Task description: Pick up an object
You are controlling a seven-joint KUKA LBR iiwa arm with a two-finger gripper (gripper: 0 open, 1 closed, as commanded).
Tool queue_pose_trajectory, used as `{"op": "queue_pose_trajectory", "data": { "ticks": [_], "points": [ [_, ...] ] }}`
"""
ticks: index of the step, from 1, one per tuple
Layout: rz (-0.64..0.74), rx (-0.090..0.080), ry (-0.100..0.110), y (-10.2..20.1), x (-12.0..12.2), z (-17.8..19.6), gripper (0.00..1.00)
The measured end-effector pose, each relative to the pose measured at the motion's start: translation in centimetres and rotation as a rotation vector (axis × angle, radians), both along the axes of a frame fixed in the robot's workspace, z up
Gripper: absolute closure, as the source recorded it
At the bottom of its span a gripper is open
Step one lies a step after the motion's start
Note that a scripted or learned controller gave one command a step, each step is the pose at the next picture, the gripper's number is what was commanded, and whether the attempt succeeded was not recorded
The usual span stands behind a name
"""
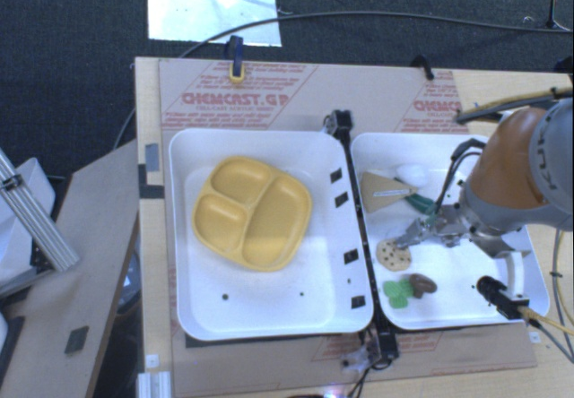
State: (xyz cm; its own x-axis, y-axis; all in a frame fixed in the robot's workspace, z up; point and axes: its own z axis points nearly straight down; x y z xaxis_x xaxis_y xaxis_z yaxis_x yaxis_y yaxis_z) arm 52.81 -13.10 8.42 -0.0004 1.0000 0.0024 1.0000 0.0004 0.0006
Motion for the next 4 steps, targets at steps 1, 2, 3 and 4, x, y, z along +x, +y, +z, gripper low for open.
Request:
{"op": "queue_pose_trajectory", "data": {
  "ticks": [1, 2, 3, 4],
  "points": [
    [0.002, 0.001, -0.007, 0.1, 0.3, 1.3, 1.0],
    [0.004, -0.004, -0.004, -0.3, 1.4, 6.7, 1.0],
    [0.005, -0.004, -0.006, -0.2, 1.5, 13.0, 1.0],
    [0.005, -0.005, -0.006, -0.3, 1.6, 19.3, 1.0]
  ]
}}
